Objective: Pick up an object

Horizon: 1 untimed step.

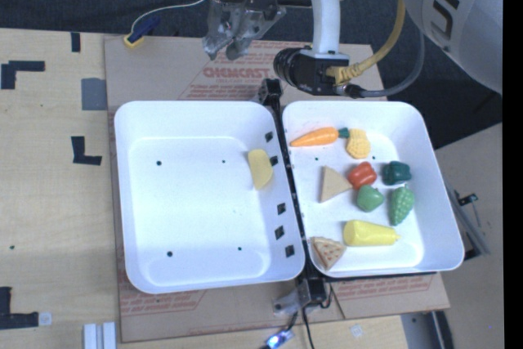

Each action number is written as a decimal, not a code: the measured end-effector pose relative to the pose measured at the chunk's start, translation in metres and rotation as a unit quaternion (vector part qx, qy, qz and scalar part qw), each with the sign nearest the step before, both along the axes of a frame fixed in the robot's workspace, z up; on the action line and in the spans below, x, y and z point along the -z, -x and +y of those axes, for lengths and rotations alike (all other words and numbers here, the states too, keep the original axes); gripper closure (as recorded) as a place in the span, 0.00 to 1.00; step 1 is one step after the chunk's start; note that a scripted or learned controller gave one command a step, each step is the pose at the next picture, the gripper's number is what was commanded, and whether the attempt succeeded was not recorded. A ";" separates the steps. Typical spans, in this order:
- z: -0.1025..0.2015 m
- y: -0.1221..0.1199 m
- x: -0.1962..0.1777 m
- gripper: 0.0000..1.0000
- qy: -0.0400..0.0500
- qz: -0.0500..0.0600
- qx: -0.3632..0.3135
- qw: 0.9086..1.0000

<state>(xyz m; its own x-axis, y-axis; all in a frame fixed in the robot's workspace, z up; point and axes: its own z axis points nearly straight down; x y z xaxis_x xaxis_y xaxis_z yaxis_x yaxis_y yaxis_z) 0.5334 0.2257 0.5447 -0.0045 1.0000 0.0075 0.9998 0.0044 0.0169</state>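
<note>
My gripper (231, 38) hangs high above the bench, beyond the far edge of the left bin (131, 200), with nothing between its fingers. A pale yellow slice (261, 168) lies at the right side of the left bin. In the right bin (433, 200) lie an orange carrot (315, 137), a yellow corn piece (357, 145), a red tomato (362, 173), a dark green broccoli (397, 172), a tan wedge (332, 184), a green pepper (369, 198), a green ridged vegetable (400, 205), a yellow squash (369, 234) and a pizza-like slice (327, 252).
The two bins rest on a cardboard sheet (163, 78) on the wooden bench. A row of black clips (282, 212) runs along the divide between the bins. A blue and yellow object (142, 29) lies at the far edge of the cardboard.
</note>
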 end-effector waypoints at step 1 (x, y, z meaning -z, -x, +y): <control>0.007 0.054 0.173 1.00 0.008 0.018 0.001 1.000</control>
